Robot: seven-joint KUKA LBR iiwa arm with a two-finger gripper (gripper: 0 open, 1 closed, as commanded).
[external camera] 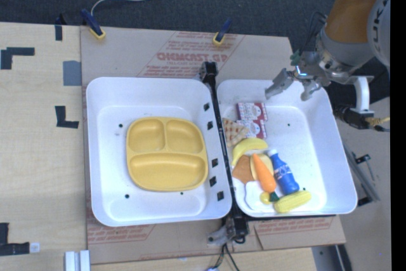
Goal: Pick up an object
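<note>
The arm (358,16) has a rounded orange band above a grey wrist, with thin black cables looping over the top of the orange part. Below the wrist sits a grey metal gripper (294,86) with two pale grey fingers (276,87), a small teal mark near its base, and a white bracket on one side

The cardboard sheet (184,57) under the two bins carries red print, seen upside down, that seems to read "CHEMCAST GP", while the small red and white packet (252,113) in the right bin has print too small to read.
</note>
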